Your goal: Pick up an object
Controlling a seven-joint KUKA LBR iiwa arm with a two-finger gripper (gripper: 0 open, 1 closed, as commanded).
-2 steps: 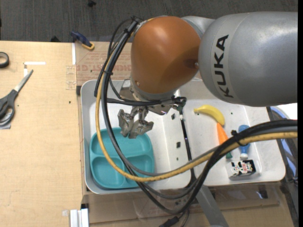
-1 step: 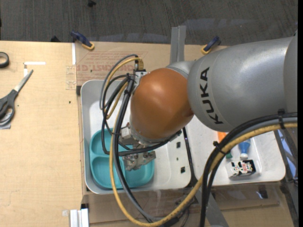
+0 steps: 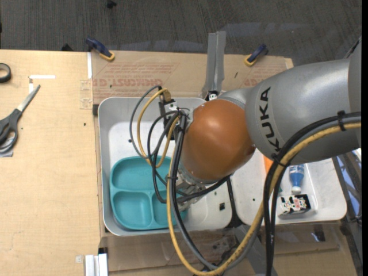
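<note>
**Arm over left bin**

Two bins: the left bin point(image 3: 115, 119) holds one teal tray point(image 3: 133, 197); the right bin point(image 3: 328, 203) holds one tube point(image 3: 295, 178) and one small packet point(image 3: 295, 203). One pair of scissors point(image 3: 14, 121) lies on the desk point(image 3: 46, 200). Claw state: cannot tell

Two bins side by side on the bench: left bin point(image 3: 109, 154) toward the view's centre, right bin point(image 3: 328, 209) beyond it, largely covered by the arm point(image 3: 276, 125) reaching in from the right. In the left bin, a divided tray point(image 3: 129, 197) lying flat in the near left corner, touching the near wall. Wrist of the arm hung over the left bin's right half, above the tray's right edge, cables point(image 3: 155, 137) looped to its left. In the right bin, a tube point(image 3: 295, 179) with a small box point(image 3: 294, 204) just before it. On the bench far left, scissors point(image 3: 14, 122); behind them, a tape roll point(image 3: 4, 72). Behind the bins, two clamps point(image 3: 100, 49) on a cardboard sheet point(image 3: 138, 76).
</note>
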